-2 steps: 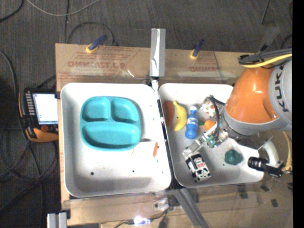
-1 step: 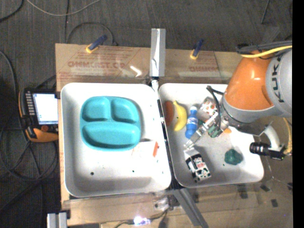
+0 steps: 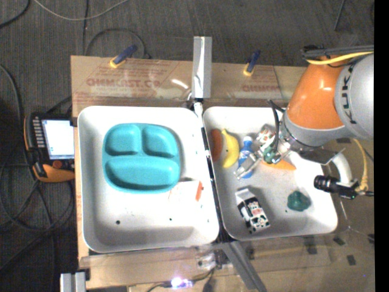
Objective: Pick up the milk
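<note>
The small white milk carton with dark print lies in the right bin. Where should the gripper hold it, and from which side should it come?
The small white milk carton lies flat near the front of the right white bin, its long axis running diagonally. Probably best: come straight down from above and close across its two long sides at mid-length. Bare floor shows along both sides, so the two-finger gripper should fit.

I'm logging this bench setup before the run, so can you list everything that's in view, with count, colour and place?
Bins: two, white, side by side on the bench.
Divided plate: one, teal, left bin.
Small orange piece: one, left bin, right edge.
Banana: one, yellow, right bin, upper left.
Milk carton: one, white and dark, right bin, front.
Green object: one, right bin, right.
Clamps: two, blue and yellow, rear board.
Handheld pendant: one, orange, left of bins.
Gripper: one, over right bin.
</note>
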You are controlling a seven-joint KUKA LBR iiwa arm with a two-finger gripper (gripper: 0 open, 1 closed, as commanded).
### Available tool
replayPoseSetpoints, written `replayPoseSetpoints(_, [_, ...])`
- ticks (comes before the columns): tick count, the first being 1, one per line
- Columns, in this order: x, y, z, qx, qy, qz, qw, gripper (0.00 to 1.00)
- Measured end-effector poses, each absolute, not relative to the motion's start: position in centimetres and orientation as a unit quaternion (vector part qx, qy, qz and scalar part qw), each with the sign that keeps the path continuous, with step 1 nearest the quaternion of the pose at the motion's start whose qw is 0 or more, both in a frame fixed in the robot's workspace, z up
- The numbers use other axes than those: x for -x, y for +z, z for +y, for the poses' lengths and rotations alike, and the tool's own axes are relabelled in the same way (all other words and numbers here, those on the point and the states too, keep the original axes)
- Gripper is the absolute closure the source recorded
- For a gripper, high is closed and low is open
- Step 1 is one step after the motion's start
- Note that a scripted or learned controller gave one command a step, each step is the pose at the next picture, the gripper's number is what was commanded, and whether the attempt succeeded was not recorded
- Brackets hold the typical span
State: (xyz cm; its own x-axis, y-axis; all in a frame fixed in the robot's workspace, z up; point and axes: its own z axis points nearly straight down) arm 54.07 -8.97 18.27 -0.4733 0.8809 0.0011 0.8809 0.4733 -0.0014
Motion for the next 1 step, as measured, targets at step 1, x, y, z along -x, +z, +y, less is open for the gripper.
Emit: replayPoseSetpoints(1, [-48.3, 18.3, -8.71, 0.512, 0.0016, -0.859, 0.001, 0.0])
